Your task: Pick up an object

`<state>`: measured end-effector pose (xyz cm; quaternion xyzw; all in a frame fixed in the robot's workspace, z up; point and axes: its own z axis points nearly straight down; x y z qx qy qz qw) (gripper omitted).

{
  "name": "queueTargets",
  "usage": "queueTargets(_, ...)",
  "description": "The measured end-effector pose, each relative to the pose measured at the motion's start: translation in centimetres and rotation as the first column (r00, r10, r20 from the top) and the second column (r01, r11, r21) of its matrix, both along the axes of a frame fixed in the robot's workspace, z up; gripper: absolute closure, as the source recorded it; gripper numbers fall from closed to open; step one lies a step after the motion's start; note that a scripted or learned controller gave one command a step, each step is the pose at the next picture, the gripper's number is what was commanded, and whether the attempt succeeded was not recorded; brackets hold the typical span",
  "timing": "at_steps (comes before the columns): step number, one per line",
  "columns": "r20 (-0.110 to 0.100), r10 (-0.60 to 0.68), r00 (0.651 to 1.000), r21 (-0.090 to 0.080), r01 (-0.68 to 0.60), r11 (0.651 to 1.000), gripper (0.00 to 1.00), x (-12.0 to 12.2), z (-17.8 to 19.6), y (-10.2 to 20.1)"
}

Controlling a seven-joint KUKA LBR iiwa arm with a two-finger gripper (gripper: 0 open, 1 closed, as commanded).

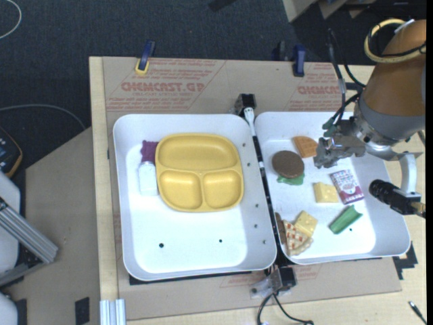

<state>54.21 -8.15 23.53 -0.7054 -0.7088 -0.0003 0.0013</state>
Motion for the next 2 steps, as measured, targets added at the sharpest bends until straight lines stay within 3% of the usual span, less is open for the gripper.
queueTargets(2,-0.003,0.001,1.0,0.001,-0.001,1.0,1.0,-0.1,-1.3,9.5)
